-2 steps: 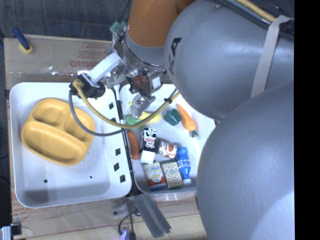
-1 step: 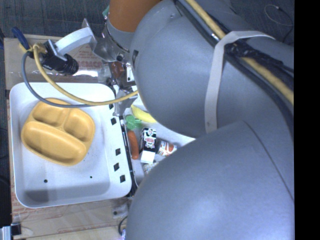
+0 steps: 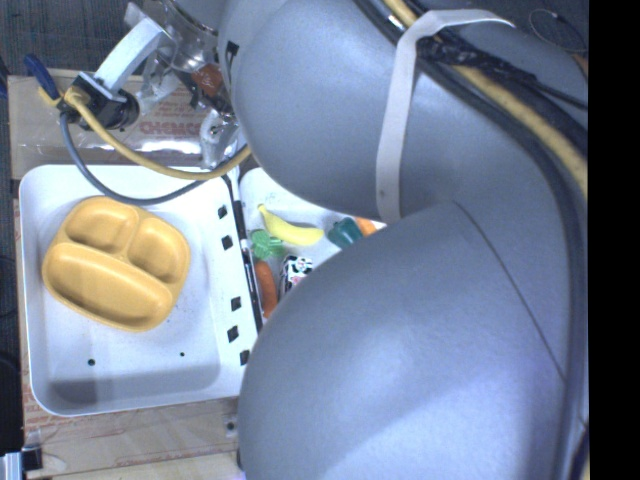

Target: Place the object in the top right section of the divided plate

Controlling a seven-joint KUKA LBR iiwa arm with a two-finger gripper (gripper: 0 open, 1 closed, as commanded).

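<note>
The yellow divided plate (image 3: 115, 263) lies in the left white bin (image 3: 130, 378), upside-looking and rounded, with three raised sections. My gripper (image 3: 207, 103) hangs above the back edge of the bins, near the divider between them and above and to the right of the plate. A small reddish-brown thing (image 3: 208, 79) shows at the gripper; whether it is held is unclear. The grey arm (image 3: 400, 268) covers most of the right bin.
In the visible strip of the right bin lie a banana (image 3: 290, 230), a carrot (image 3: 266, 284), a green piece (image 3: 264, 242), a teal piece (image 3: 345, 231) and a black-and-white item (image 3: 297, 268). A yellow cable (image 3: 130, 148) loops over the left bin's back edge.
</note>
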